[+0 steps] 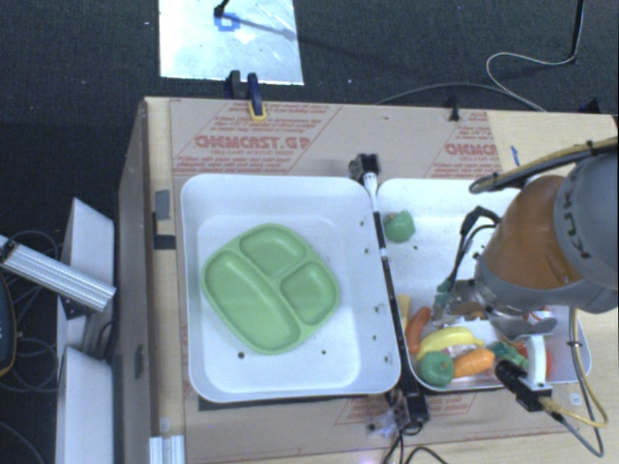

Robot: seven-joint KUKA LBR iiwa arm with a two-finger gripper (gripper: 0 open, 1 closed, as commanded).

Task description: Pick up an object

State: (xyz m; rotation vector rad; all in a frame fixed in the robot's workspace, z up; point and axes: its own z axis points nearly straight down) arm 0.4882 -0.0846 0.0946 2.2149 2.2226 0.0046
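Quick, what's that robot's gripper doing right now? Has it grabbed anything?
Gripper: low over the toy food in the right bin; whether it holds anything cannot be told from here.

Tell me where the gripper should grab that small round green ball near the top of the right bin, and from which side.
Probably straight down from above, closing across the middle of the small round green ball. It looks round, so any width works. It sits close to the divider wall, so aligning the fingers parallel to that wall seems safest.

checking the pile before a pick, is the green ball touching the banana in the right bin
Apart. The camera view shows the green ball alone near the bin's far-left corner, with bare white floor between it and the banana in the near pile.
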